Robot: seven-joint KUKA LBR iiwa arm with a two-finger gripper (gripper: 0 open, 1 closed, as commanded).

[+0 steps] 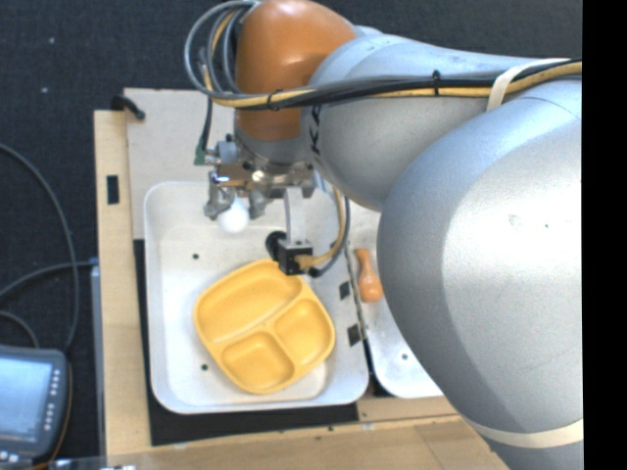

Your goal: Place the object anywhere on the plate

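Observation:
A yellow plate [265,333] with three compartments lies in the left white bin [171,360], toward its front. My gripper [235,209] hangs over the bin's far part, behind the plate and apart from it. A small white round object [233,219] sits between the two grey fingertips [215,207], and the fingers are closed on its sides. The orange band and grey arm hide the area behind the gripper.
An orange, carrot-like item [367,277] lies at the left edge of the right bin [402,370], most of which the arm covers. A black cable fitting [286,254] hangs near the plate's far rim. Dark floor and a grey device [29,395] lie to the left.

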